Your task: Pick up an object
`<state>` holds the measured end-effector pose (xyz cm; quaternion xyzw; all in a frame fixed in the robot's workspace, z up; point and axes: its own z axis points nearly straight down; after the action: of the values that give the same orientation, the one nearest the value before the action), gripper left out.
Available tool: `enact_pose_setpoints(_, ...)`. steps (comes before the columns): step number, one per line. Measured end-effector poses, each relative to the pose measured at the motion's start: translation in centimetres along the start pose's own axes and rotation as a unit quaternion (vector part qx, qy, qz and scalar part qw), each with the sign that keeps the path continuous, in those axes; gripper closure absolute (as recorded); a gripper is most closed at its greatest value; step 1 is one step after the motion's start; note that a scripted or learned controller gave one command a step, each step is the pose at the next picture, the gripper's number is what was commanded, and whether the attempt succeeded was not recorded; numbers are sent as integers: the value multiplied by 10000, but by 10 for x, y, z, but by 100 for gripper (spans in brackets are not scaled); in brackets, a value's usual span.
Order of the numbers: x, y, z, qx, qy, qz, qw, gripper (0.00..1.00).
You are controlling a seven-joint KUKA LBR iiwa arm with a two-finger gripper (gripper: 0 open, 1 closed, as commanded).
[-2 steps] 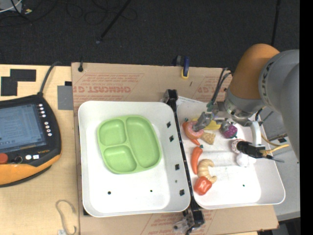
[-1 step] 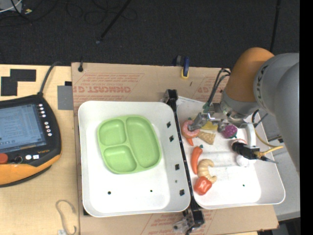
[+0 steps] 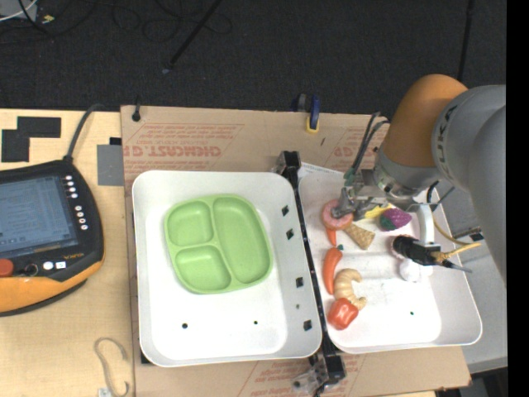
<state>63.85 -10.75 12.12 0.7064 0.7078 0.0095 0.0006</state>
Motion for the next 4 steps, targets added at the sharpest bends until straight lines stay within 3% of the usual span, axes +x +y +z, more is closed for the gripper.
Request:
enact_pose_setpoints(1,1,-9,-56,70,-63,13,10000,100)
enact_pose_setpoints(2,0,-7,-109,55,-64,10,10000,100)
enact_pose_setpoints(4,68,-78,-94,103,-54,7,9999,100)
